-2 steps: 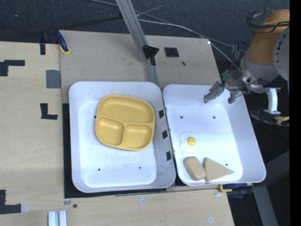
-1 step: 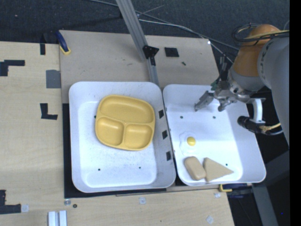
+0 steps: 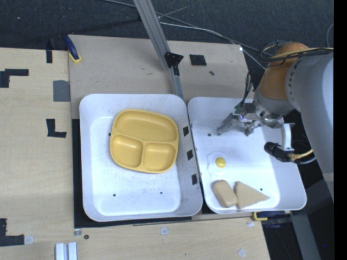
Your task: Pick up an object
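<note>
Camera view: gripper [image 3: 224, 128] low over upper part of right bin [image 3: 282, 199], fingers slightly apart, nothing between them. Fried egg [image 3: 219, 162] just below it, apart. Bread roll [image 3: 223, 193] and wedge [image 3: 249, 194] touching at bin's near edge. Yellow divided plate [image 3: 144, 140] in left bin [image 3: 97, 199].

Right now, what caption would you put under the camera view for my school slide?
Grey robot arm's gripper hovers over the right white bin above a fried egg toy; a yellow divided plastic plate sits in the left white bin.
</note>
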Controlling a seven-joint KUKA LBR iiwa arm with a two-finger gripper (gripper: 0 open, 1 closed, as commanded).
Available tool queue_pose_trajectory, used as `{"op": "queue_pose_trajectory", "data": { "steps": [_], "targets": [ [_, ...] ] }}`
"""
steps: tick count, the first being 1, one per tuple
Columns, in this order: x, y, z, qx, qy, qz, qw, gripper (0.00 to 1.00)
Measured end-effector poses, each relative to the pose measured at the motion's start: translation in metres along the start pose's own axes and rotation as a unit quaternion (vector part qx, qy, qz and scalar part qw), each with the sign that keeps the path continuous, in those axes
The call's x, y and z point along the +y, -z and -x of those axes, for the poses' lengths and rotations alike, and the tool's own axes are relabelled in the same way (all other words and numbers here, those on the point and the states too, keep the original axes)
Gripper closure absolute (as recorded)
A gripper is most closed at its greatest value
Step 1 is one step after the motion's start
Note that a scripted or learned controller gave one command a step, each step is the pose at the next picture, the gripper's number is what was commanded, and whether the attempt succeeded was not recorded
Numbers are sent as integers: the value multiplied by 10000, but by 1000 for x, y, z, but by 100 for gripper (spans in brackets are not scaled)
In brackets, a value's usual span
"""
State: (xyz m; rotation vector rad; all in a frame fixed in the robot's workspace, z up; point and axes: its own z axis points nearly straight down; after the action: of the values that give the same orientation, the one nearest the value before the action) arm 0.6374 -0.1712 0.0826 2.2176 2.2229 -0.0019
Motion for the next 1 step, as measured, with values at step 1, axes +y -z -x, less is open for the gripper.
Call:
{"op": "queue_pose_trajectory", "data": {
  "steps": [1],
  "targets": [
    [2,14,1,-15,7,24,10000,100]
  ]
}}
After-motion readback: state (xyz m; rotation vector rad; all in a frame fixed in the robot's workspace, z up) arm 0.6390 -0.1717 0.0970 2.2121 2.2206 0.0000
